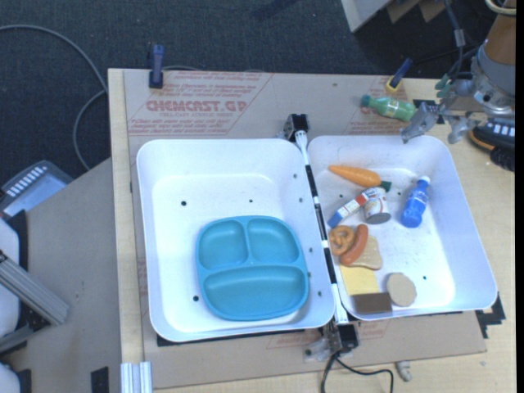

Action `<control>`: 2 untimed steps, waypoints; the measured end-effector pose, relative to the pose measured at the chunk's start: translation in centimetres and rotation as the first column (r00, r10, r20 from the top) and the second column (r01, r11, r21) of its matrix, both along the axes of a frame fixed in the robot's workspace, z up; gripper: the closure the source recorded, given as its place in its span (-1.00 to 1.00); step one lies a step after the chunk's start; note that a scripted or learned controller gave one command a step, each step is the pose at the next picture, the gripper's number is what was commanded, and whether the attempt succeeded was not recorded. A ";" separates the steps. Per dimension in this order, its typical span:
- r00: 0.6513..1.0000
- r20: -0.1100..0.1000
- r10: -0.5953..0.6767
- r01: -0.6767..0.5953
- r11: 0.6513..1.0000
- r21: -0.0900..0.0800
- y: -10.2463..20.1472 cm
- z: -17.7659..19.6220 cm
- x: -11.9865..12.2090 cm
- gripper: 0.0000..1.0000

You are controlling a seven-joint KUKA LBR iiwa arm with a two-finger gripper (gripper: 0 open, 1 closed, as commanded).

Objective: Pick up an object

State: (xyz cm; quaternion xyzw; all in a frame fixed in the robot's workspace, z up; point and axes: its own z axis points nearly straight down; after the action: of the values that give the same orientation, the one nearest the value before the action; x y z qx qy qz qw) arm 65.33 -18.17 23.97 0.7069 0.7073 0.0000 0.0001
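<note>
Toys crowd the right bin point(471, 244) on the bench: nearest the camera lie a brown block point(372, 303), a tan disc point(401, 289) and a yellow slab point(359, 280), then a pretzel point(340, 239) touching a sausage point(354, 245). Farther back rest a small can point(376, 205), a blue bottle point(414, 203) and a carrot point(354, 174). The left bin point(164, 178) holds a blue divided plate point(250, 266). Beyond the right bin's far rim, the gripper point(431, 119) hovers with its fingers apart, grasping nothing, near a green bottle point(388, 106) on the board.
</note>
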 end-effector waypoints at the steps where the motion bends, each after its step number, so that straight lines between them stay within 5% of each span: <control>1: 1.000 -0.002 0.000 0.000 1.000 0.001 -2.9 -15.3 -1.0 -1.00; 2: 1.000 0.003 0.005 -0.005 1.000 0.009 -3.6 -15.3 -1.9 -1.00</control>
State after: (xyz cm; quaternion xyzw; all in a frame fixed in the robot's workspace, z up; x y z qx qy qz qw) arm 63.44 -21.82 8.64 0.7053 0.7089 0.0042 -0.0019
